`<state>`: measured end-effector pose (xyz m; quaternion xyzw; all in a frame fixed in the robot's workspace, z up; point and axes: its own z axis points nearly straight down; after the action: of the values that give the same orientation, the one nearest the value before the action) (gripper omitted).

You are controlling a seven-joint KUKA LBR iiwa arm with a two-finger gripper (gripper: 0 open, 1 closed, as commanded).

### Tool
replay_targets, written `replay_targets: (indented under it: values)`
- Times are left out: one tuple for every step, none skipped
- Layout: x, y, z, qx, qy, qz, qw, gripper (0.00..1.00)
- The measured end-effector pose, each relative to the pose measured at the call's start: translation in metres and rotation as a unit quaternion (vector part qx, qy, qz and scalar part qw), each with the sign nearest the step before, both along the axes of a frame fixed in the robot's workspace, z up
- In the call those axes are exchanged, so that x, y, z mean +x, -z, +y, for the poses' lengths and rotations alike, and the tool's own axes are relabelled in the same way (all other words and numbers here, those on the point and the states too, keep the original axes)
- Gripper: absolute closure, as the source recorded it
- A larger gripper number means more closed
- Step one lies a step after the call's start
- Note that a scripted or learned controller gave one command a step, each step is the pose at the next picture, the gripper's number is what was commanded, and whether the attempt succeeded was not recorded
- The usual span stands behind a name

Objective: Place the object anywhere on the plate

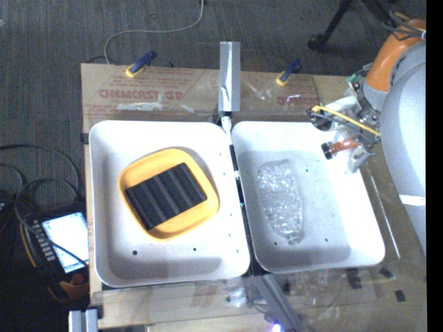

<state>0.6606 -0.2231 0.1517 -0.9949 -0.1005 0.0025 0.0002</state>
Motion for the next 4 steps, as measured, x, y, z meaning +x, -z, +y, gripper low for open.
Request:
replay_targets:
  values:
    - [-0.048,-0.025,-0.001,0.0003,-0.037,0.0,0.9993,1.0]
    - [-0.048,-0.025,-0.001,0.0004,-0.037,0.001,0.9993,0.0]
    - [-0.048,-0.032,0.001,0.0026,-0.038,0.003,0.9993,1.0]
    - [-0.011,-0.007,0.001,0.0009,0.0,0.0,1.0,1.0]
